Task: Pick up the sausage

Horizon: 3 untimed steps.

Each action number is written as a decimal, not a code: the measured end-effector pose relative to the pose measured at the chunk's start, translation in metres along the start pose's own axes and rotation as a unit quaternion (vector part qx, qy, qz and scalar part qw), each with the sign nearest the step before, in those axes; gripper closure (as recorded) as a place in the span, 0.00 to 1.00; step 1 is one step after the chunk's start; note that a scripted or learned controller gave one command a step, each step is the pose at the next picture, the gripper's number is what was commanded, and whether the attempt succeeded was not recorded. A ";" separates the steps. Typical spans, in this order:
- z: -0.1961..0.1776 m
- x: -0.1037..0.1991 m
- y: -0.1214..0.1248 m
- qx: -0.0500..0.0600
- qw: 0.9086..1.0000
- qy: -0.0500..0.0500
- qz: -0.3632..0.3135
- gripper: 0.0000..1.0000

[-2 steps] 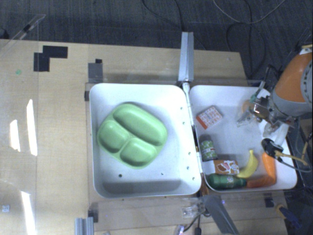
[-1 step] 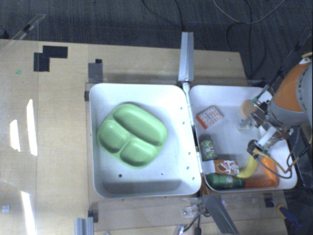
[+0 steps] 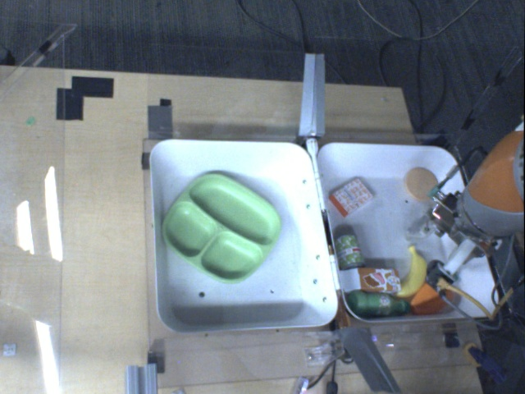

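Starting at the near wall of the right bin (image 3: 385, 151): a dark green long item (image 3: 377, 304) lies just nearer than the banana (image 3: 414, 271), flat along the wall; an orange piece (image 3: 426, 298) sits at the banana's near right, touching or almost touching it; a red-and-orange packet (image 3: 380, 280) lies just left of the banana, against its lower end; a small green can (image 3: 348, 250) lies left of the banana, beyond the packet. The gripper (image 3: 444, 218) hangs beyond and to the right of the banana, under the orange band of the arm (image 3: 499, 179); whether it is clenched or released I cannot tell, and nothing is seen in its grasp. Farther off, left of the banana, lies a red-and-white card box (image 3: 351, 196); a tan round disc (image 3: 421, 183) lies straight beyond the banana. Which of these is the sausage I cannot tell. Well left of the banana, the left bin (image 3: 164, 220) holds a green divided plate (image 3: 221, 226).
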State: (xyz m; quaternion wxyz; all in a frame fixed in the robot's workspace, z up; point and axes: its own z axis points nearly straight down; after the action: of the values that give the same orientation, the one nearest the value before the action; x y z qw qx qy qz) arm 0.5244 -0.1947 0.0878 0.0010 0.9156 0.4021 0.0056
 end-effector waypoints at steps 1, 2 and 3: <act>-0.001 0.068 -0.073 -0.003 0.995 0.000 0.095 0.00; -0.001 0.013 -0.055 -0.003 1.000 0.000 0.012 0.00; -0.001 -0.021 -0.024 0.001 0.998 0.001 -0.071 0.00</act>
State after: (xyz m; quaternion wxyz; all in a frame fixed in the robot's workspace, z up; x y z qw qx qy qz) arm 0.4922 -0.1940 0.0881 -0.0002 0.8849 0.4657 0.0060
